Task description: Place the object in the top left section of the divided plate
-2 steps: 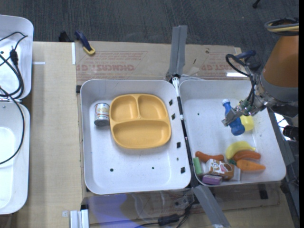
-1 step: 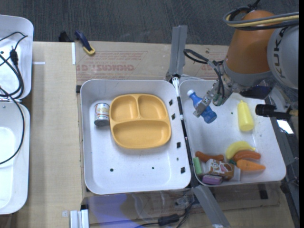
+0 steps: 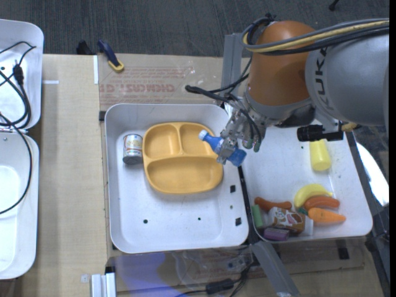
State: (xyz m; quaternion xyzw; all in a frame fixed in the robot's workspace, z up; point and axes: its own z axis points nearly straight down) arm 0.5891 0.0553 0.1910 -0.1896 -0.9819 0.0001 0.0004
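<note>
Blue object, glossy plastic with a lighter, narrower neck end pointing up-left and a broader darker body down-right, sits tilted at the right rim of the divided plate. Neck end overlaps the plate's upper right section; body hangs past the rim over the bin floor. Exact type not resolvable, bottle-like form.

Gripper: metallic grey fingers angle down-left from the wrist, tips closed around the blue object's mid-body; object visibly between them.

Divided plate: matte yellow-orange, rounded rectangle with soft corners, raised ridges splitting it into two small upper sections and one wide lower section. Lies flat in the left bin, a shallow white tray with rounded corners, smooth floor, a few small dark marks.

Small can: cylindrical, shiny metal top, printed label, upright just beside the plate's left edge.

Right bin: same white tray form. Contents: pale yellow cylinder near the upper right; a cluster along the lower edge of a curved yellow banana, an orange carrot, other toy-food pieces too small to identify.

Arm: smooth orange dome above the wrist, grey casing to the right, black and yellow cables looped over it.

Bench: pale wood-grain surface.
</note>
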